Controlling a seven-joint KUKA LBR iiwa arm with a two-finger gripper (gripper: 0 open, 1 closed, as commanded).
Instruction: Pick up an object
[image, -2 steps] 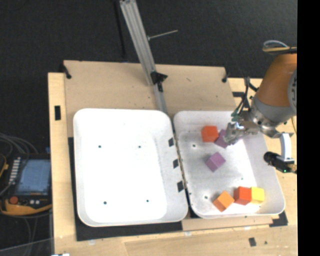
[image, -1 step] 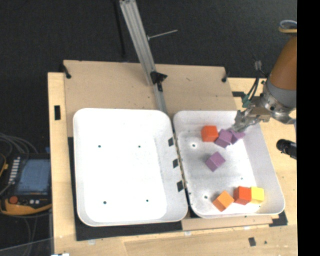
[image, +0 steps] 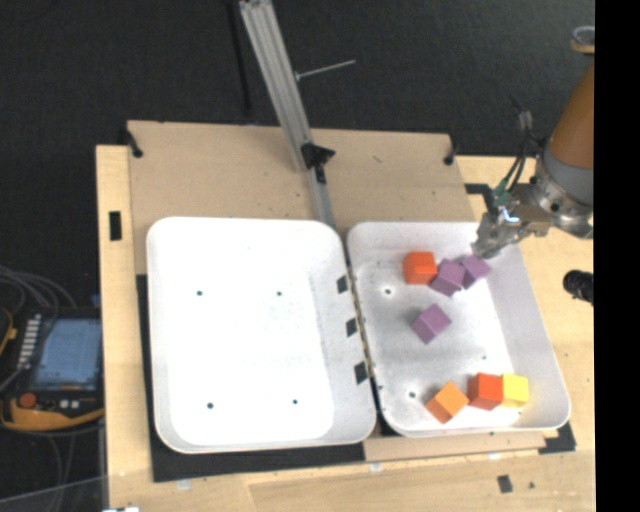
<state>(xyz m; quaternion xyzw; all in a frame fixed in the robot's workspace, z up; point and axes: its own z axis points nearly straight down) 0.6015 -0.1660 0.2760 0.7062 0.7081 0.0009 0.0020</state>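
A wooden bench (image: 250, 160) carries two shallow white bins side by side. The left bin (image: 250, 330), a smooth rounded tray marked with four small dark dots, fills the left-centre of the frame, and a handheld pendant (image: 55, 365) with a blue screen lies off the bench at far left. A slim metal post (image: 280, 85) slants from top centre down to the seam between the bins.

The right bin (image: 530, 330), right of centre, holds seven small matte blocks. Along its upper part sit an orange cube (image: 420, 267), a purple block (image: 448, 277) and, touching that one on the right, a second purple block (image: 474, 268). A lone purple cube (image: 432, 323) lies mid-bin. Near the lower rim an orange block (image: 448, 401), a red-orange cube (image: 486, 389) and a yellow cube (image: 515, 389) stand in a row, close together.

The gripper (image: 490, 240) hangs at the bin's upper right corner, just above and right of the second purple block, very near it; whether they touch is unclear. Whether its jaws stand apart or together cannot be told at this size. The grey arm (image: 565, 190), banded in orange, enters from the right edge.
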